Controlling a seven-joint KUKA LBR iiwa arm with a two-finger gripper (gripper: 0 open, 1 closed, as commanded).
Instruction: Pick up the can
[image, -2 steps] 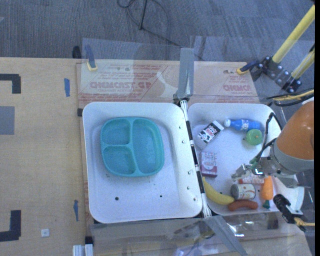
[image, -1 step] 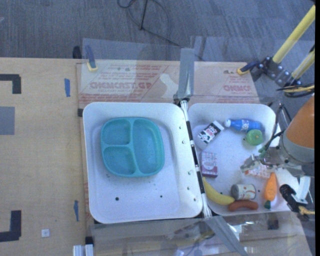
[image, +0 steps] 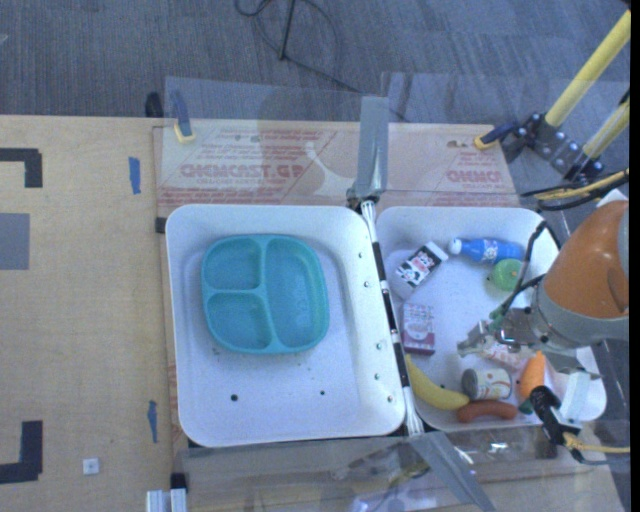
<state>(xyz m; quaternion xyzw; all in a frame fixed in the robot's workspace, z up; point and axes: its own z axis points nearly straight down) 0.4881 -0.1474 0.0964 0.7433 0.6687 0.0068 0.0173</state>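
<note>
The can (image: 486, 382) lies on its side near the front edge of the right bin (image: 452, 222), just beside a yellow banana (image: 436, 390) toward the bin's front-left corner and a reddish sausage-shaped toy (image: 487, 410) along the front wall. I read it as a small pale tin with its round end turned toward the left; its label is too small for me to make out. The end effector (image: 492, 336) hangs just behind the can, toward the bin's middle, with an orange carrot-like piece (image: 532, 376) beside it on the right. I cannot tell how far it is parted or whether it has hold of anything: the metal parts blur into a pale object beneath them. My judgement is that the arm (image: 588, 280), entering over the right wall, is placed for a descent on the crowded front strip, where the neighbours leave little room either side of the can.

Further back in the same bin lie a pink carton (image: 418, 328), a black-and-white box (image: 420, 264), a blue-and-white bottle (image: 486, 248) and a green ball (image: 508, 272), the ball partly hidden by a cable. The left bin (image: 190, 330) carries a teal divided plate (image: 265, 293) near its back-left corner, well apart from the work. The right bin's right wall is covered by the arm's orange band.
</note>
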